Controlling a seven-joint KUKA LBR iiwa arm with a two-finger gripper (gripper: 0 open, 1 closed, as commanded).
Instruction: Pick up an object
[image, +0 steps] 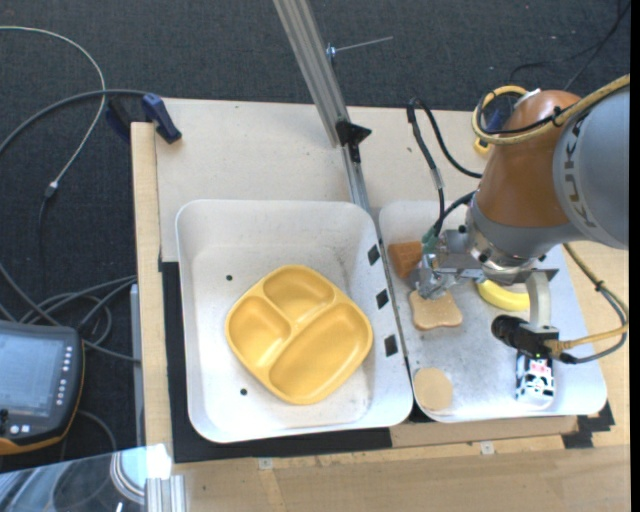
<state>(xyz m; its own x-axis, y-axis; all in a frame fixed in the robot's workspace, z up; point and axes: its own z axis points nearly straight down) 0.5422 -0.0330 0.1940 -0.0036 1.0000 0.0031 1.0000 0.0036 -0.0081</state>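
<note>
Nearest to us, just below our gripper (432, 283), lies a round cracker (433, 389) at the front of the right bin (590, 395); a small cow-patterned toy (536, 379) stands to its right. Directly under our gripper we see a slice of toast (437, 313), which we judge the likely target. Whether our gripper is spread or pressed together, we cannot tell. Nothing appears lifted, so the pick is not yet done. A banana (503, 296) lies beside the gripper, a brown piece (404, 258) beyond, and a yellow plate (299, 333) far left.
</note>
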